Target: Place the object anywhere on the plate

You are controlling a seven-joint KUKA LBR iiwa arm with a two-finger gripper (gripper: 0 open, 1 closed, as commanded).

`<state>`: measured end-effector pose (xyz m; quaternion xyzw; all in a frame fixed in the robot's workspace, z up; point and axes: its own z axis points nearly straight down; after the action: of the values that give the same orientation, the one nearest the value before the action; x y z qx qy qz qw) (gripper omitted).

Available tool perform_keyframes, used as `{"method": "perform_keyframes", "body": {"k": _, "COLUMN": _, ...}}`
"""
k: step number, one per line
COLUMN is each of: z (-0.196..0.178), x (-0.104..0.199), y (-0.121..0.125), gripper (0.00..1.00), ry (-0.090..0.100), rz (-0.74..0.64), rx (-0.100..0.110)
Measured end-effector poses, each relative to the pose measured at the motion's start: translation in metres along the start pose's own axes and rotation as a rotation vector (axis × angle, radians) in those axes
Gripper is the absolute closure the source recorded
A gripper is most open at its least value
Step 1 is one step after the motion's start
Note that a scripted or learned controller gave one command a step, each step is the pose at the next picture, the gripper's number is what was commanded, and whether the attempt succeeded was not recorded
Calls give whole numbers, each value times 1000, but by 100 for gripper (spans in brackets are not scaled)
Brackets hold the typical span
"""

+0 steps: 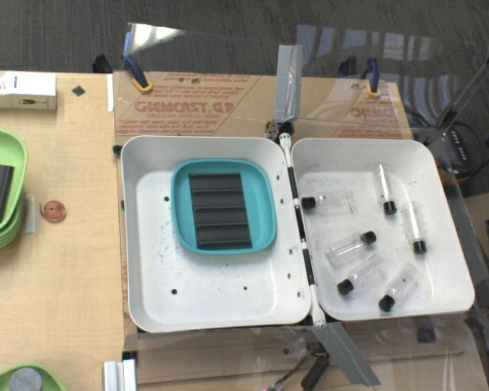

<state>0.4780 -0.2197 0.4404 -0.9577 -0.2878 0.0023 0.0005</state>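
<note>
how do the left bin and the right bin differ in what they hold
The left bin holds one teal plate with a dark ribbed insert; the right bin holds several loose clear vials with black caps. The plate lies flat and squared to the left bin's walls, while the right bin's vials lie scattered at different angles. Both bins are shallow, white, alike in size and set side by side.

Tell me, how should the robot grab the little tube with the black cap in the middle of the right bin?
Probably from straight above, with the fingers closing across the clear middle of the tube. It lies flat and slanted on the floor of the right bin, black cap toward the upper right, so its long sides are free. Its neighbours lie apart from it.
</note>
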Motion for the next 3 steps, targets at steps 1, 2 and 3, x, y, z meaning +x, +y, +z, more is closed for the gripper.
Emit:
{"method": "perform_keyframes", "body": {"k": 1, "z": 0, "x": -2, "y": 2, "gripper": 0, "ry": 1, "rz": 137, "rx": 0}}
{"method": "perform_keyframes", "body": {"k": 2, "z": 0, "x": -1, "y": 2, "gripper": 0, "ry": 0, "rz": 271, "rx": 0}}
{"method": "perform_keyframes", "body": {"k": 3, "z": 0, "x": 0, "y": 4, "gripper": 0, "ry": 0, "rz": 380, "rx": 0}}
